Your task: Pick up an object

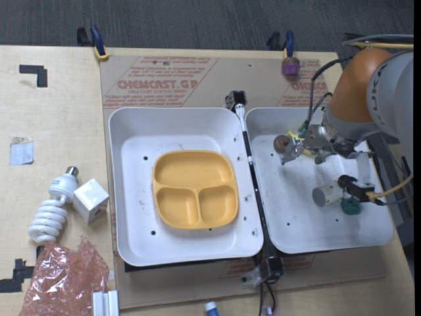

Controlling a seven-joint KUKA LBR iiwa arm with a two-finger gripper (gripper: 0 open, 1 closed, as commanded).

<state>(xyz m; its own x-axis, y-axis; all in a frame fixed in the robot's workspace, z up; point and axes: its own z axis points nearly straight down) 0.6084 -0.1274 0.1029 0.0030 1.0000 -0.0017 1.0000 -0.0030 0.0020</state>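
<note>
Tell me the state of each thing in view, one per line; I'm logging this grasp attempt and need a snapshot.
Yellow divided tray: lying flat in the left bin, right side up.
Grey cylinder: lying on its side in the right bin.
Green object: resting on the right bin's floor beside the cylinder.
Gripper: low over the right bin.
Spiral light bulb: lying on the bench left of the bins.
</note>
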